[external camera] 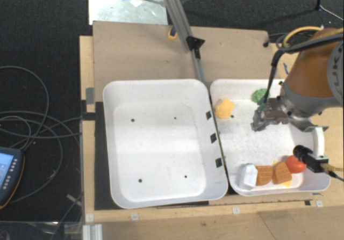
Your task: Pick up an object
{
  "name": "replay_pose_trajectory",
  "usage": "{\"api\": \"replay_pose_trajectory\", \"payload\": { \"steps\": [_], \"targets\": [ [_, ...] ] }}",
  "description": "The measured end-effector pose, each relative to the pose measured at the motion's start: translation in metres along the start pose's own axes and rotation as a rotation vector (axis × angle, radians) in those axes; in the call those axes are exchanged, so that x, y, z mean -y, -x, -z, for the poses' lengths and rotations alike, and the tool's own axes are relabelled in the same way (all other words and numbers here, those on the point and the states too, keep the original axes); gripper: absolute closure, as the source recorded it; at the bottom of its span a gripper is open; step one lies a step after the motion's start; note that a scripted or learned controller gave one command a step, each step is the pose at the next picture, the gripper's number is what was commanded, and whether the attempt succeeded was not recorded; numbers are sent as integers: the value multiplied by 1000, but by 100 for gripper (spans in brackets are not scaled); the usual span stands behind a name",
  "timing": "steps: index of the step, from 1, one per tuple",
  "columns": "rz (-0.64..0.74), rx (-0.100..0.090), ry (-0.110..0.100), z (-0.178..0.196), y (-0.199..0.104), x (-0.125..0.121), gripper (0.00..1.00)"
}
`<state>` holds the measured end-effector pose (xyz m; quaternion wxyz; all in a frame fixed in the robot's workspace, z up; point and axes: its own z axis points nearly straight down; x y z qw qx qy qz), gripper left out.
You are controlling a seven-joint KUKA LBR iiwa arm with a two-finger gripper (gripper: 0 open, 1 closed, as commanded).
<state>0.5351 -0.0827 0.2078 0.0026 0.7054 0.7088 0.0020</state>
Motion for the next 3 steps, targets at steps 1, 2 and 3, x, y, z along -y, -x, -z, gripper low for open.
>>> {"api": "replay_pose_trajectory", "payload": {
  "steps": [1, 2, 3],
  "targets": [
    [5, -3, -4, 8, -47, -12, 100],
    [5, -3, -4, 4, -89, -37, 100],
    [6, -4, -3, 1, -142, -61, 100]
  ]
}}
